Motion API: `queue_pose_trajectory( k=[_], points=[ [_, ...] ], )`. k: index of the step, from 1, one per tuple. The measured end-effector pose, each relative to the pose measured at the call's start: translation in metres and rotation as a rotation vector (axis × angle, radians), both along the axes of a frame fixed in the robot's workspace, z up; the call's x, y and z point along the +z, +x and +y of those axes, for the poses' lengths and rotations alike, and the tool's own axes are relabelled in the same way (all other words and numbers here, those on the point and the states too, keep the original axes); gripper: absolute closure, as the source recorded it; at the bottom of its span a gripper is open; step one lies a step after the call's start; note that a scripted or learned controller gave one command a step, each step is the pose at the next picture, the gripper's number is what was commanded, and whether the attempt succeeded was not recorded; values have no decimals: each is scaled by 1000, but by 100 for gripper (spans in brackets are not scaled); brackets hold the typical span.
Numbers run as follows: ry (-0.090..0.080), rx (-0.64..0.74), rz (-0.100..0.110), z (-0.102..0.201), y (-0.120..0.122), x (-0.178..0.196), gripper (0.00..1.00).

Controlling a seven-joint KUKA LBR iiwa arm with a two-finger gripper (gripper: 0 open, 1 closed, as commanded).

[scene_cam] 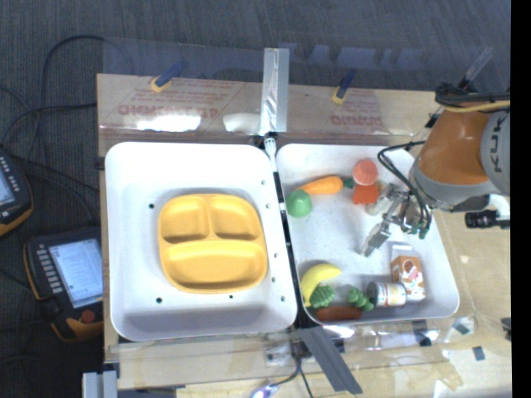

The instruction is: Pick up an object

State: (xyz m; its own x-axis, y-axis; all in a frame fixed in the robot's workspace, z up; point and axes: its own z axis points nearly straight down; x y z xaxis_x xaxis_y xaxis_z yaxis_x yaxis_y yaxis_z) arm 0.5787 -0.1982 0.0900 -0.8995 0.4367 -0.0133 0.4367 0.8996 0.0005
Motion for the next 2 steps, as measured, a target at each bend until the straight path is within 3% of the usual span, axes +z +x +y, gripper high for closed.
queue_pose_trajectory(
  k=[1, 2],
  points=[
    [2, 2, 3, 30, 76, 0, 0],
    [-3, -76, 9, 94, 78, 0, 0]
  ],
)
